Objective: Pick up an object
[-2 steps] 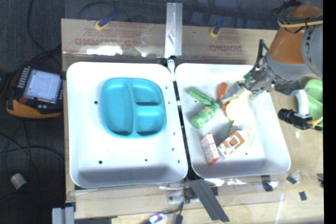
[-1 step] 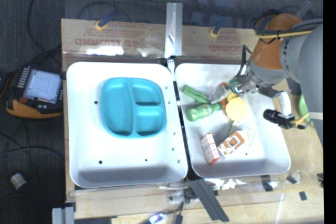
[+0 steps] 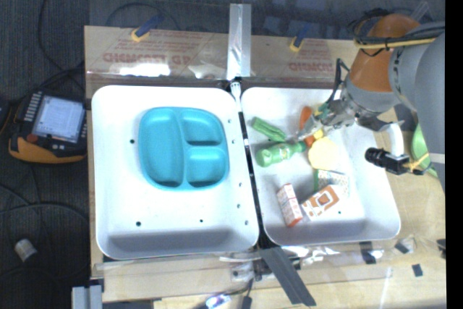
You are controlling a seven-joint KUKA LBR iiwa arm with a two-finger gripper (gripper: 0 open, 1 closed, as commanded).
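On the floor at the far left lies a handheld control pendant with a lit screen, well apart from the bench. The left bin holds a turquoise divided plate with three compartments, lying flat near the bin's middle. A metal strip stands at the far edge of the bench, just above the seam where the two bins meet.

The right bin carries all the loose objects. Nearest the seam, a green pod-shaped piece lies tilted, and just nearer than it a green bottle lies on its side, its neck pointing right. In the near part of the bin a small red-and-white carton lies flat, with an orange-and-white box touching it on the right. A pale yellow piece sits between the bottle and a crumpled clear wrapper. A small orange item lies toward the far side.

The gripper reaches in from the right, low over the far middle of the right bin, beside the orange item and the bottle's neck. Whether its fingers are spread or closed, I cannot tell; the area is cluttered and blurred. The grey arm, with its orange band, fills the right far corner.
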